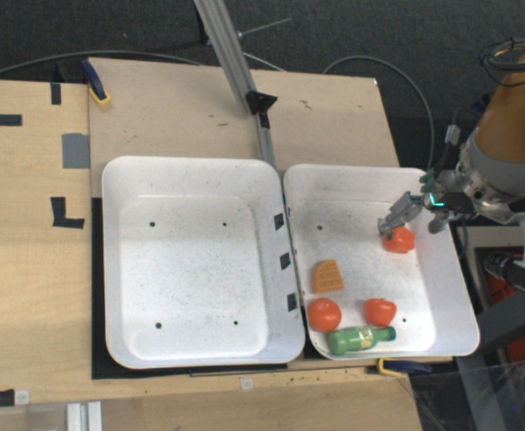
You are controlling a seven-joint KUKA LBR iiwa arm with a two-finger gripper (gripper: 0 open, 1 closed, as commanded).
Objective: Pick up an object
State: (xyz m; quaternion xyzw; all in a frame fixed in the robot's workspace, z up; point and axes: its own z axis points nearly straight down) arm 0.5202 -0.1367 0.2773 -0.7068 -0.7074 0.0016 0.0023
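My gripper (393, 224) hangs over the upper right part of the right bin (450, 326), reaching in from the right. A small red object (400, 241) lies directly under its tip, touching or nearly touching it; whether it is gripped is unclear. Lower in the same bin lie an orange waffle-like piece (327, 277), a red tomato-like ball (325, 314), another red object (380, 312) and a green bottle (361, 338) on its side along the front wall.
The left bin (118, 241) sits beside the right one, sharing a raised middle rim. A metal pole (235, 57) slants down from the top to the bins' back edge. Cables run behind the bench at the right.
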